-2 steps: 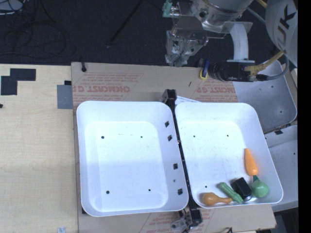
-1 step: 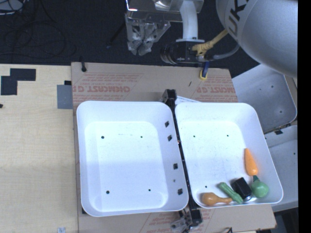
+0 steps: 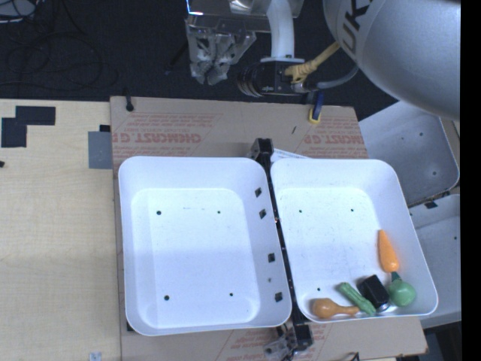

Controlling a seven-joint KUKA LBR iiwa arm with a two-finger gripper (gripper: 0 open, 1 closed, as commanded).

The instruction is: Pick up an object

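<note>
Several small objects lie in the near right corner of the right bin (image 3: 331, 173): an orange carrot-shaped piece (image 3: 388, 251), a round green piece (image 3: 403, 293), a black block (image 3: 373, 290), a green stick (image 3: 355, 297) and an orange gourd-shaped piece (image 3: 331, 307). My gripper (image 3: 216, 57) hangs high at the far side, beyond the bins and above the dark background, well away from all of them. Nothing shows in its grasp.
The left bin (image 3: 128, 201) stands beside the right one, joined by a black clip strip (image 3: 270, 232). Both rest on a cardboard sheet (image 3: 188, 130). The big grey arm body (image 3: 406, 36) fills the upper right. Cables lie at the far left.
</note>
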